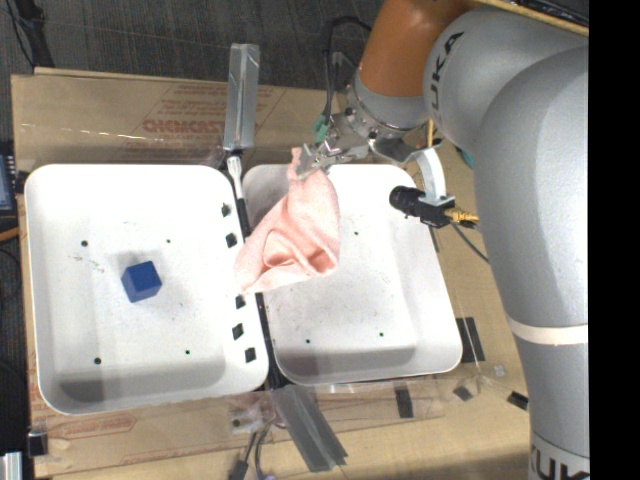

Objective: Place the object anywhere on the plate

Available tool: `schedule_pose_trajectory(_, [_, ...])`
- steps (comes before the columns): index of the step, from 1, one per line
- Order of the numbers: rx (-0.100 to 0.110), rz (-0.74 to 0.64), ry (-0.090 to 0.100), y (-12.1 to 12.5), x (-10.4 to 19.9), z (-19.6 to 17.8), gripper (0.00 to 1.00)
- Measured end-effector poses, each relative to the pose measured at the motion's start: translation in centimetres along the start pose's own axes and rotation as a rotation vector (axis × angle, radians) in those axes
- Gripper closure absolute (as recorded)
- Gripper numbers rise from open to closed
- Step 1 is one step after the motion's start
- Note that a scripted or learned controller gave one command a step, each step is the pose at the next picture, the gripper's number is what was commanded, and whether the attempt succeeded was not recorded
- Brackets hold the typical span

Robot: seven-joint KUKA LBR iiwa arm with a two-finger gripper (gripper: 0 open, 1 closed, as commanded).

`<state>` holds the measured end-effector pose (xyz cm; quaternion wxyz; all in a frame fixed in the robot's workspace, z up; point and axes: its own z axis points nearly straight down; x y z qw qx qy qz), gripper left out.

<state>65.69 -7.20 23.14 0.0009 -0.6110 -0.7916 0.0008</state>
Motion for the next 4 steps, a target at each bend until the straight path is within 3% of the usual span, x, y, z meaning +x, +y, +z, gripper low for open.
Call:
schedule_pose_trajectory(3, [0.001, -1.216, -0.001, 1.5, 14.6, -0.7, 1.00])
schedule_pose_trajectory(4, [0.001, -1.216, -0.001, 1.5, 14.6, -0.7, 0.00])
